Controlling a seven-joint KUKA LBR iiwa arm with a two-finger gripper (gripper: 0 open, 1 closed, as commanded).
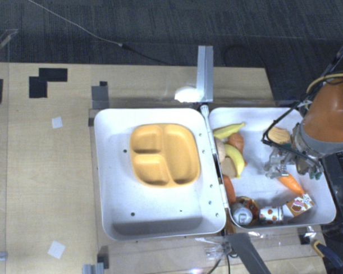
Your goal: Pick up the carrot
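Gripper (280, 168) sits low in the right bin (257, 192), arm (328, 120) reaching in from the right. Its metal end is right at the carrot's (291, 183) upper-left tip, maybe touching; I can't tell from here. Can't tell its state either: too small and cluttered with cables. I see nothing clearly held.

Carrot lies flat on the right bin floor, slanting down to the right, just below the gripper.

Rest of right bin: bread-like piece (279, 135) up by the arm, partly covered by a black cable. Two bananas (231, 143) along the left wall, one near the top, one lower and curved. Orange-brown fruit (235, 141) between them. Pale item (226, 167) under the lower banana, hard to identify. Another orange thing (228, 188) along the left wall, partly hidden by the rim. Can (243, 214) at the bottom-left corner, lying on its side. Small carton (297, 205) at the bottom right, just below the carrot.

Left bin (114, 175): yellow divided tray (163, 154), three compartments, nothing in them.

Arm's orange band is cut off by the frame edge.
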